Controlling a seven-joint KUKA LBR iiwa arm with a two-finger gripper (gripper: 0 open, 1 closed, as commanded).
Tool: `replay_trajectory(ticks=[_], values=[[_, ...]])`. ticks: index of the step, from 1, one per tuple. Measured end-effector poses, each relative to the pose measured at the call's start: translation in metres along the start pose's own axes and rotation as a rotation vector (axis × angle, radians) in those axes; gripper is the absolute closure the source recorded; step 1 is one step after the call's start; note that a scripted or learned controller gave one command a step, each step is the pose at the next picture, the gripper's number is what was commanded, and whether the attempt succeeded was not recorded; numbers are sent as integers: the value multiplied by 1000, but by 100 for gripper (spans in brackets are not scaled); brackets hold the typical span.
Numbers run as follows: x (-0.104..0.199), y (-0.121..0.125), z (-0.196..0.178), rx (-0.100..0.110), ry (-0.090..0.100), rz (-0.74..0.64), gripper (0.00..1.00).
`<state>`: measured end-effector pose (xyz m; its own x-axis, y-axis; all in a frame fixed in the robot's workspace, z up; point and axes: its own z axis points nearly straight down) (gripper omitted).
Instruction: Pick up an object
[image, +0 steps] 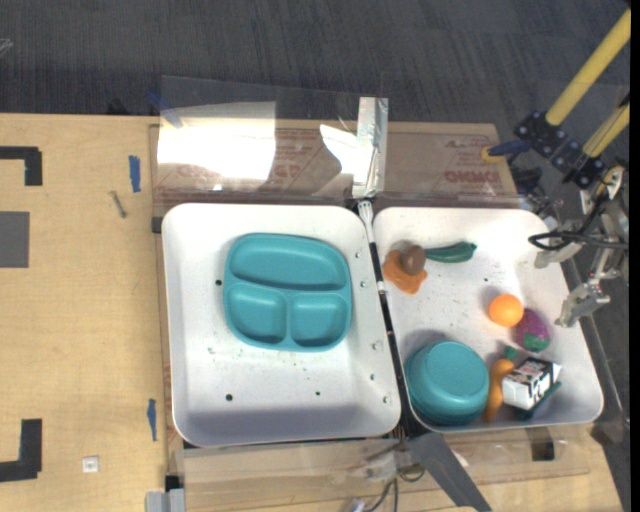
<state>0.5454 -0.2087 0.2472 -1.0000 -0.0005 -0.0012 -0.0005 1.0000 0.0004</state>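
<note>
Two shallow white bins sit side by side on a pale brown wooden bench, seen from above at a slant. The right bin, nearer the side from which the arm reaches in, holds the loose objects offered for picking. A round teal plastic bowl stands at its near edge, against the wall shared with the other bin. Just beside the bowl, toward the arm's side, lies a slim orange piece, touching a small black-and-white box in the near corner closest to the arm. Behind the box rests a purple rounded toy, with a small orange ball touching it on the side away from the arm. Toward the back of that bin, a curved dark green pod-shaped piece lies next to a brown and orange lump by the dividing wall. The left bin, well apart from the arm's side, carries a teal plastic plate with three compartments. Black cables loop over the right bin's rim on the arm's side, below two yellow bars. How the gripper stands cannot be told from this view.
</note>
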Motion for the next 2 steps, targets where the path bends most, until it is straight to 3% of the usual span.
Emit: replay_trajectory(ticks=[1,2], values=[[-12,-13,152,2,-5,-172,0],[-7,27,159,8,-12,-327,0]])
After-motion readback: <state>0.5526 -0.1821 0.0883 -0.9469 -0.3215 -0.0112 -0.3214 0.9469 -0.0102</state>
